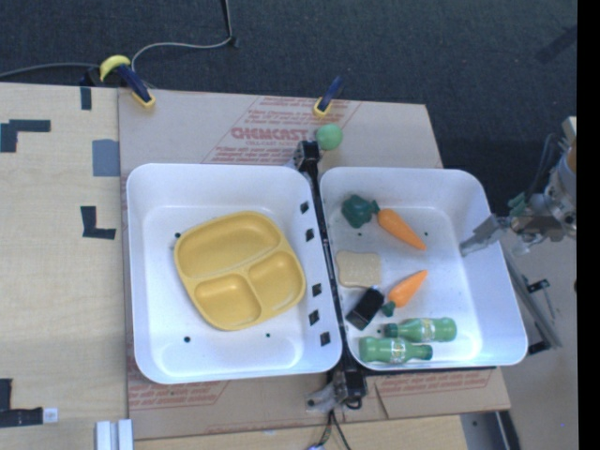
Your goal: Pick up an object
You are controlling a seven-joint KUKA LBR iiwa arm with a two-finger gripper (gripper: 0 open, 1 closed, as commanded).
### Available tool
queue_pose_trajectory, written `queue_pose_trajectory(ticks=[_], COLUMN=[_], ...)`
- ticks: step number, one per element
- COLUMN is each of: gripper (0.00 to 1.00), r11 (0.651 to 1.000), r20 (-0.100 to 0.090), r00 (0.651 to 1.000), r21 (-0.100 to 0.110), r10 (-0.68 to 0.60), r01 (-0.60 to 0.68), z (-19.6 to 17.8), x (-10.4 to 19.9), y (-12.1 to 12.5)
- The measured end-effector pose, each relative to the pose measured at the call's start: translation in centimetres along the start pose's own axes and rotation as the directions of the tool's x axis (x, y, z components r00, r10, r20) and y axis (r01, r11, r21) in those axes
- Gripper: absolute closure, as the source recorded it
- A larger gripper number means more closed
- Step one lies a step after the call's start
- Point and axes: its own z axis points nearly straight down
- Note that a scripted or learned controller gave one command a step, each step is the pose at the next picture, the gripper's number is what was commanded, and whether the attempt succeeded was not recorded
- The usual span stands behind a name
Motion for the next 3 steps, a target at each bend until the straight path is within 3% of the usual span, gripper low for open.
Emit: queue_pose_trajectory(ticks=[1, 2, 3], gripper=[0.0, 0.0, 0.0], r11=[1.0, 1.0, 1.0], r20=[-0.001, 0.001, 0.002], r00=[1.0, 1.0, 1.0], r21=[0.002, -0.004, 0.0], r10=[-0.001, -0.002, -0.001], r01=[0.001, 0.002, 0.001], z=[11.9, 16.5, 16.5], x=[5.0, 9.4, 11.9], y=[4.8, 12.0, 12.1])
